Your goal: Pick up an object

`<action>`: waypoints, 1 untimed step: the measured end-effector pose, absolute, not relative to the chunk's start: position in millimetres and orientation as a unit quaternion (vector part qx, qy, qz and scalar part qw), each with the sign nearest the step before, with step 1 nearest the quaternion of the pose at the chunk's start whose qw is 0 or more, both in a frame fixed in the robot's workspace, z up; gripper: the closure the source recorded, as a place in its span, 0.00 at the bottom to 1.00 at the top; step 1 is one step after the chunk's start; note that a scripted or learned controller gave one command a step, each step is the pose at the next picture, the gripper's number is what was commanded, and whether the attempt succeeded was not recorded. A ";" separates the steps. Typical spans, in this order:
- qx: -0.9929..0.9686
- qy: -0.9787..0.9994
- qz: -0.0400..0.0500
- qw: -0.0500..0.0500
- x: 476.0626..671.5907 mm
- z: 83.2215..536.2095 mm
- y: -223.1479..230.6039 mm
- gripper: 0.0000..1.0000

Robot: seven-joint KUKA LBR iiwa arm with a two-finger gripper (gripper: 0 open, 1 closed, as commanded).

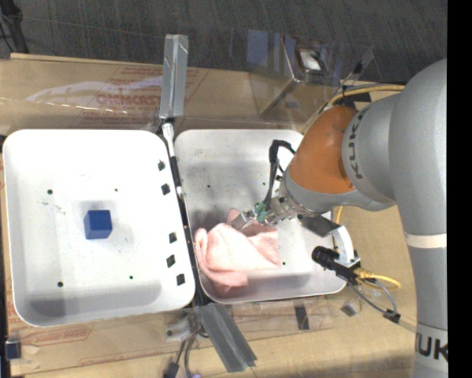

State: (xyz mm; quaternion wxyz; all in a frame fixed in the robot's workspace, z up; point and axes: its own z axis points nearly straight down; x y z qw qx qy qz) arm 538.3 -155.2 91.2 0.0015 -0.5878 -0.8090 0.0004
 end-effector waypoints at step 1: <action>-0.593 -0.805 0.001 0.002 541.8 91.0 -128.9 0.00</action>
